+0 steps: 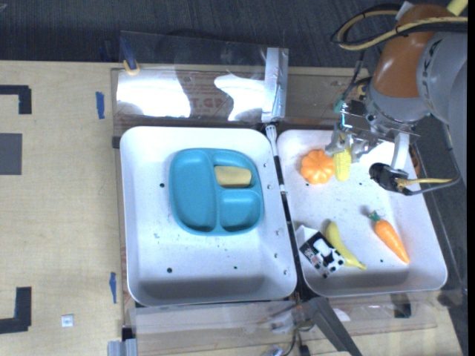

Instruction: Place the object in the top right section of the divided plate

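Hovering over the right bin (434, 265), my gripper (343, 153) pinches the corn cob (342, 165) beside the pumpkin (318, 167).

Robotics lab: bench (59, 199), two white bins (141, 221) (toy food), taped markers.

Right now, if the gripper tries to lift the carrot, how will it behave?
The carrot tapers to a point, so fingers closing near the tip may slide off. Its round body would probably roll if nudged sideways. It looks like a toy, likely light and stiff.
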`<state>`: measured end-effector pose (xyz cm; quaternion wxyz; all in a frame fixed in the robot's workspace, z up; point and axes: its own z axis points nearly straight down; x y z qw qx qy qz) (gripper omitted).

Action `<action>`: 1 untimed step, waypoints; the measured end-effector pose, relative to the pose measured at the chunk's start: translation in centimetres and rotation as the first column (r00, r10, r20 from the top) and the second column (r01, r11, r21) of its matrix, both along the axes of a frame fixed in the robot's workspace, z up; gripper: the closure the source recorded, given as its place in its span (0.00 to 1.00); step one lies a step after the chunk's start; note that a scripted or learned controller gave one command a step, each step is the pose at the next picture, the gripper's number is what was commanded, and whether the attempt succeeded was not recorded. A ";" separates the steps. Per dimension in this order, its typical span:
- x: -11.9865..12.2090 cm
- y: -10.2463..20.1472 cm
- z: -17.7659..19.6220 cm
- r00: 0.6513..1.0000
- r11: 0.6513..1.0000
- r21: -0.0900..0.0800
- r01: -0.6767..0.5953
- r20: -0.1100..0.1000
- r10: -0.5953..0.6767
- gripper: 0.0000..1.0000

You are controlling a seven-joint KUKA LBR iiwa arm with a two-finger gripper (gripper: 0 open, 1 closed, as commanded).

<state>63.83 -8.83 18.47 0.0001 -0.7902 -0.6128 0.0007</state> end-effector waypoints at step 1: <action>-3.6 11.5 0.0 1.000 1.000 0.004 -0.012 -0.002 0.012 1.00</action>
